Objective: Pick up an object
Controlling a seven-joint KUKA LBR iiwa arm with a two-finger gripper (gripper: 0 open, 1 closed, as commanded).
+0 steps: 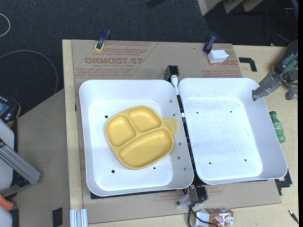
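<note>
Yellow divided plate [139, 137] lies in left bin [90, 98], long axis slanted, well left of gripper [259, 94] at right bin's [265, 167] far-right corner; gripper state unclear, nothing visibly held.

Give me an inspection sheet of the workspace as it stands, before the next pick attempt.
Surface: cardboard-covered bench bearing two white bins, the left bin and the right bin, side by side.
Job's things: yellow divided plate lying flat in the left bin, a small yellow piece at its right edge.
Clutter: green object on the bench beside the right bin's right wall; small white block near the back edge.
End effector: end effector over the right bin's back right corner, nothing seen between its fingers.
Cables: black cable running between the bins.
Surroundings: dark carpet floor.
</note>
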